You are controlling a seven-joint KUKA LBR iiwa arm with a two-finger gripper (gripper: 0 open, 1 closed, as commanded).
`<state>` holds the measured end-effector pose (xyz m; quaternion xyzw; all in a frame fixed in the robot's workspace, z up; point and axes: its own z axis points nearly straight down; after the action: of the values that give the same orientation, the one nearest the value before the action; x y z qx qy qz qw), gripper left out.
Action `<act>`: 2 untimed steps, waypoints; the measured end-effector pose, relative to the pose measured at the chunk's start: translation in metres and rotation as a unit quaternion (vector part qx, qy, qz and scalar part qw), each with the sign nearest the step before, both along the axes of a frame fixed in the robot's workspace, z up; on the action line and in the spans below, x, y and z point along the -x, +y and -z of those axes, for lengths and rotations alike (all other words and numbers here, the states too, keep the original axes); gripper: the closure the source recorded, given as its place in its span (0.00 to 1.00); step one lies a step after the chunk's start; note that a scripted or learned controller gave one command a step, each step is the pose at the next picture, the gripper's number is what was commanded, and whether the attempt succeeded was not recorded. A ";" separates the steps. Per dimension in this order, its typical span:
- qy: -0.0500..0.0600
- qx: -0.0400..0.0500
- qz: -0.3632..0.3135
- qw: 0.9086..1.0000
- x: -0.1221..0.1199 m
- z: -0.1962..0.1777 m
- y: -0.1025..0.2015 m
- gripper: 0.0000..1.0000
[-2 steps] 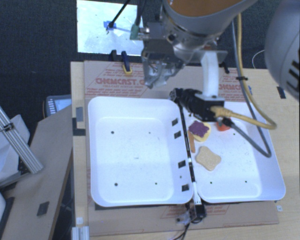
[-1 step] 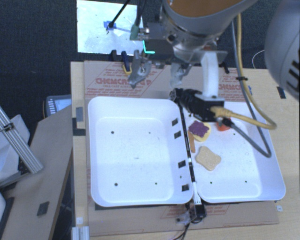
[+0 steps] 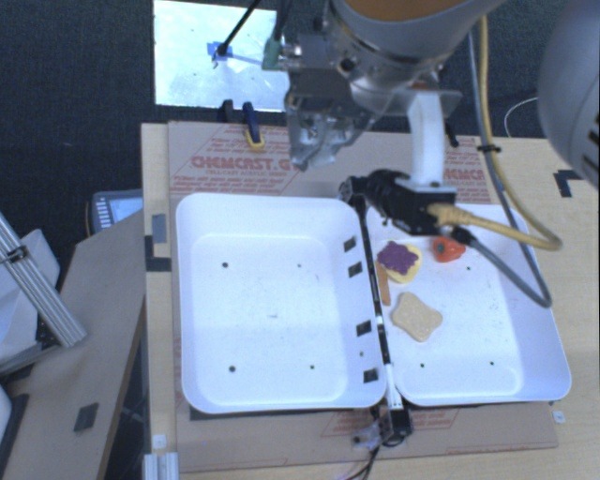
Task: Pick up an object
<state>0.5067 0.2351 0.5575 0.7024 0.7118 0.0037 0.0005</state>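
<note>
**Overhead view of the picking cell, task not yet accomplished.** The desk [image 3: 577,272] carries a lettered cardboard sheet [image 3: 234,164], on which two shallow white bins sit side by side, touching along their inner walls. The grey arm [image 3: 403,28] enters from the upper right and reaches across the far edge of the scene.

The left bin [image 3: 272,309] shows its bare white floor, marked with a few small dark dots. The right bin [image 3: 478,347] holds all the candidate objects, grouped in its near-left portion close to the dividing wall.

The gripper [image 3: 314,150] hangs above the far rim of the left bin, raised over the cardboard and well apart from every object. Its tip is blurred, so it cannot be told whether it is open or closed. Nothing is seen held in it.

Objects, in descending size:
- A pale slice of toast [image 3: 416,316] lies flat on the floor of the right bin.
- A yellowish disc with a purple top [image 3: 400,260] lies just beyond the toast.
- A small red-orange piece [image 3: 448,248] lies near the disc, on its right.
- A thin brown stick [image 3: 383,283] lies along the dividing wall.

Judged from this arrangement, no object has been lifted. The approach, descent, grasp and lift all remain, and the gripper would first have to travel to the right bin.
</note>
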 end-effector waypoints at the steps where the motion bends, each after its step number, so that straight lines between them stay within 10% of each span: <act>1: 0.000 0.000 -0.001 1.000 0.000 0.000 0.000 0.00; 2: -0.001 -0.001 -0.003 1.000 0.000 -0.011 0.000 1.00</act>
<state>0.5068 0.2354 0.5688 0.7006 0.7135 0.0050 0.0006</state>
